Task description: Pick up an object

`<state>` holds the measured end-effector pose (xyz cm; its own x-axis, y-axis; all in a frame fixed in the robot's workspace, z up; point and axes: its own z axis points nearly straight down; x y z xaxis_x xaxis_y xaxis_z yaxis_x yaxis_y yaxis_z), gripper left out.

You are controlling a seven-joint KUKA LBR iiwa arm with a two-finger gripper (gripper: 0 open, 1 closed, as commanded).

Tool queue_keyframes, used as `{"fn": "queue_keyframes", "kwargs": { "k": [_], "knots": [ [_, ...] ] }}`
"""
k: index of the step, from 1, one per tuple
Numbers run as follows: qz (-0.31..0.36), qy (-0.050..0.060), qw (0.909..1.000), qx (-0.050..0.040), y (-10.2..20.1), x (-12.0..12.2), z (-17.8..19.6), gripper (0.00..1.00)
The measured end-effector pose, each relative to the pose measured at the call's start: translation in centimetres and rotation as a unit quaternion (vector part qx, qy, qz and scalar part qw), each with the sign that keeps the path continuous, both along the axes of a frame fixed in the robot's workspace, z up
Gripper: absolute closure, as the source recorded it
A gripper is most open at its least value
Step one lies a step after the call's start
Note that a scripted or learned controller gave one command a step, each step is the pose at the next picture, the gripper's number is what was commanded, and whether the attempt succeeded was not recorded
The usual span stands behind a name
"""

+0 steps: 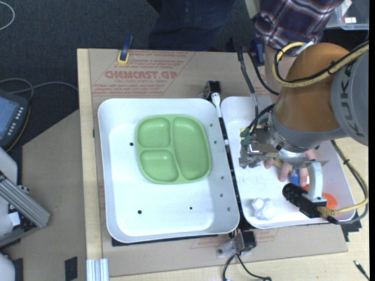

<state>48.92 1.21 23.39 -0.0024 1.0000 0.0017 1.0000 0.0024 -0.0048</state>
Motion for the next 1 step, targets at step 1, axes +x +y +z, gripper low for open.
{"fn": "queue_keyframes", "kwargs": {
  "k": [1],
  "knots": [
    [-0.001,0.000,1.0000,-0.0005,0.08,0.42,-2.05,1.00]
  ]
}}
